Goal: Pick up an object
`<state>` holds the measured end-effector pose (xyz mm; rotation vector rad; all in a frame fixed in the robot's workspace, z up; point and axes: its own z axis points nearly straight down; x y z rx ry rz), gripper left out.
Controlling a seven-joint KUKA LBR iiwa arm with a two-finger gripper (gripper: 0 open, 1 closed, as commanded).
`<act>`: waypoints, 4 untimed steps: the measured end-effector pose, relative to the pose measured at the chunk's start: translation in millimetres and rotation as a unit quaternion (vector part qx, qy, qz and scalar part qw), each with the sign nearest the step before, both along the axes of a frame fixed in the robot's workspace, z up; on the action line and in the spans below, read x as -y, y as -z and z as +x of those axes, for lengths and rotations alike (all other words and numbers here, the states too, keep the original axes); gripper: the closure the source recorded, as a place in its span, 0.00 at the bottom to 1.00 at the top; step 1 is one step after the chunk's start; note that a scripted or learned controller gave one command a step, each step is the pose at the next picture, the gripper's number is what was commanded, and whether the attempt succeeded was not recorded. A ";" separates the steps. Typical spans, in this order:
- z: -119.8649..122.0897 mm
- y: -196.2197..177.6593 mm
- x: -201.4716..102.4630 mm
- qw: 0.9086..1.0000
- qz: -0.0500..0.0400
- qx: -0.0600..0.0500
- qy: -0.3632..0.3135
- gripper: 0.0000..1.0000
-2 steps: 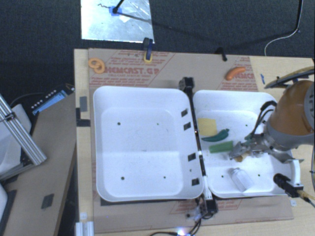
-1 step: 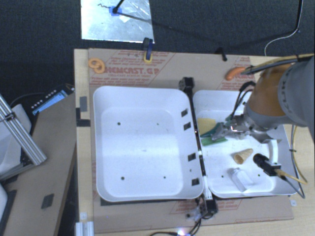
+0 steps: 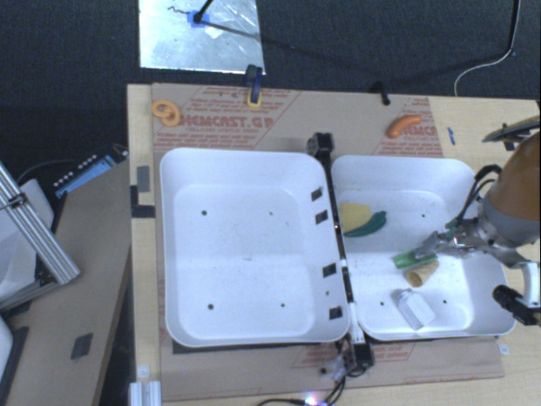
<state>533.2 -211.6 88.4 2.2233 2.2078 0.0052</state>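
1. Right now my arm [image 3: 516,197] reaches in from the right over the right-hand bin [image 3: 448,176], the orange band sitting above the grey wrist.
2. My gripper [image 3: 433,248] is down low in that bin, pointing left, its tip at the green object [image 3: 414,258].
3. Whether the gripper is spread or closed I cannot tell; the metal parts blur together at the tip, and I cannot see the green object held in it, only lying right at its end.
4. That green object is a short bar, tilted, lying on the bin floor near the middle of the right bin.
5. Touching it just below is a small tan piece [image 3: 420,272], lying at a slant.
6. Further left in the same bin, near the divider, a yellow item [image 3: 353,215] lies with a dark green curved item [image 3: 368,225] against its lower right edge.
7. Toward the front of the right bin a pale, whitish-grey block [image 3: 413,306] lies well apart from the green bar.
8. Beside it, the left-hand bin [image 3: 182,176] stands touching the right one along the middle, where black clips [image 3: 322,217] run down the seam.
9. Both bins sit on a cardboard sheet [image 3: 279,108] on the counter [image 3: 139,125].
10. On the cardboard behind the bins lie an orange ring-shaped thing [image 3: 166,112] at the left, a yellow and blue clamp [image 3: 254,87] near the middle, and an orange sausage-shaped thing [image 3: 403,126] at the right.
11. Behind the counter a shiny silver sheet [image 3: 199,24] lies on the dark floor.
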 end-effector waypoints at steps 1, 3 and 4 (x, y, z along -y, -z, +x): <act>73.6 0.5 -45.1 1.000 0.001 0.002 -0.008 0.00; 82.7 -298.2 -238.4 1.000 0.003 0.007 -0.008 0.00; 81.2 -298.9 -236.7 1.000 0.001 -0.001 -0.009 1.00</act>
